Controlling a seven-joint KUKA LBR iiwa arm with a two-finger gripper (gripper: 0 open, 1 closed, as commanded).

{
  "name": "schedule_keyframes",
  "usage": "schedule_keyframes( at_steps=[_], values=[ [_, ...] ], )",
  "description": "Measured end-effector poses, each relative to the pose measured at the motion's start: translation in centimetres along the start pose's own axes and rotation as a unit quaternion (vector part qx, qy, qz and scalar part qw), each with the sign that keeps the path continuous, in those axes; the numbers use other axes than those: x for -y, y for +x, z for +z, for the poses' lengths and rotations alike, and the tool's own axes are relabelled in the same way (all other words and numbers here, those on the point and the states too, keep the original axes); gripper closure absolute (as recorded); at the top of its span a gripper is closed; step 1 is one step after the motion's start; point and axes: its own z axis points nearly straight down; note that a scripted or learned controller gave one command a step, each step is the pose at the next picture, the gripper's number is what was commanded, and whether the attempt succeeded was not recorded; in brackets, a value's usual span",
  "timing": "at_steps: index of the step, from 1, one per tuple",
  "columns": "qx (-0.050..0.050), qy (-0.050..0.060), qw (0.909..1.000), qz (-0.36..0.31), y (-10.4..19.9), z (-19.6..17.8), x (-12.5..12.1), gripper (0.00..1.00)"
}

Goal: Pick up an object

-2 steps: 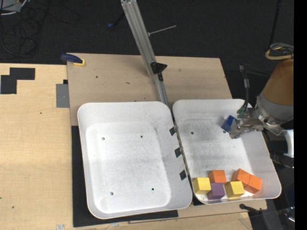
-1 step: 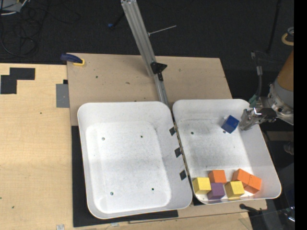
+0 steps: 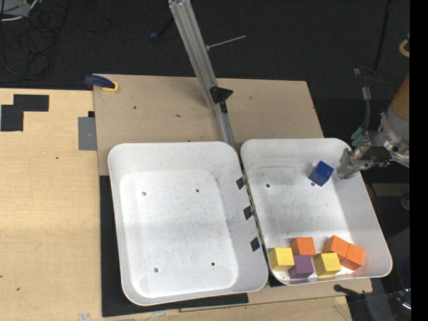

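Note:
A blue cube lies in the upper right part of the right bin, apart from the other blocks. My gripper hangs at the bin's right rim, just to the right of the blue cube and close to it. Nothing shows in its grasp. Along the bin's near edge sits a cluster of blocks: a yellow one, an orange one, a purple one, a second yellow one and a larger orange one.
The left bin stands beside the right one, joined by black clips. A slanted metal rail rises behind the bins. The wooden bench stretches to the left.

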Motion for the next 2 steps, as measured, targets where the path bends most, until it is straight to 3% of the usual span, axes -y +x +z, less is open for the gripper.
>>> schedule_keyframes(
  at_steps=[1,2],
  values=[
    [-0.002,0.002,1.0,0.0,5.5,1.2,1.7,1.0],
    [-0.001,0.002,1.0,-0.001,11.1,2.8,1.9,1.0]
  ],
)
